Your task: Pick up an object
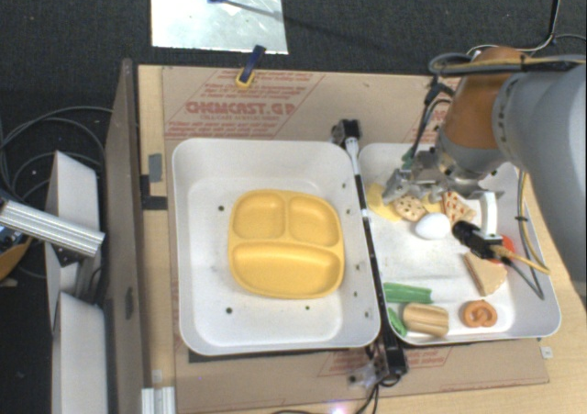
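Note:
My gripper [415, 192] is low in the right bin [541, 311], at its upper left part. Just under it lie a yellow cracker-like piece [406, 210] and a white egg [430, 226]. A reddish patterned piece [456, 207] lies to the right of them. Further down are a tan wedge [486, 274], a green bean pod [406, 293], a tan cylinder [426, 318] and an orange pretzel-like ring [478, 314]. Nothing visible sits between the fingers.
The left bin [197, 219] holds a yellow divided plate [284, 242]. The grey arm with its orange band [477, 109] comes in from the right over the right bin's top. A rail [362, 210] divides the bins. Cardboard lies beneath them.

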{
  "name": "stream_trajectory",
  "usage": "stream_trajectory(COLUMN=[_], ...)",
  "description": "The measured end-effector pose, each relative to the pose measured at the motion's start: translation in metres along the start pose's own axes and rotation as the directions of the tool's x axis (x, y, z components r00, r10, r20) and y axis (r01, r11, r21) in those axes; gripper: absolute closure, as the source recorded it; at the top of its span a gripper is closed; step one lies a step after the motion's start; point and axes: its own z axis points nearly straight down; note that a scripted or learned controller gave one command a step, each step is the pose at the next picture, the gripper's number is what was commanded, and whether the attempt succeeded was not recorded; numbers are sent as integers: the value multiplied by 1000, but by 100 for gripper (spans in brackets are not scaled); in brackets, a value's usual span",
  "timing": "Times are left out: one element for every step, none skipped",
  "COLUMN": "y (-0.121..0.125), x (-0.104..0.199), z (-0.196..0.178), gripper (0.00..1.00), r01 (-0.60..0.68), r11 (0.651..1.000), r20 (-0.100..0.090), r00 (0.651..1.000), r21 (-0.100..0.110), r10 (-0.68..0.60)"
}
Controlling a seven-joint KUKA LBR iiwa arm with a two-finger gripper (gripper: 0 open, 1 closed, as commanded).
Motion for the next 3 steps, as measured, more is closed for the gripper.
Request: stream_trajectory(y=[19, 38, 7], x=[11, -5, -12], z=[9, 9, 10], gripper=[0, 0, 0], r01=[1, 0, -4], r11=[1000, 1000, 1000], r20=[1, 0, 0], r00=[1000, 1000, 1000], r21=[-3, -3, 1], r10=[-1, 0, 4])
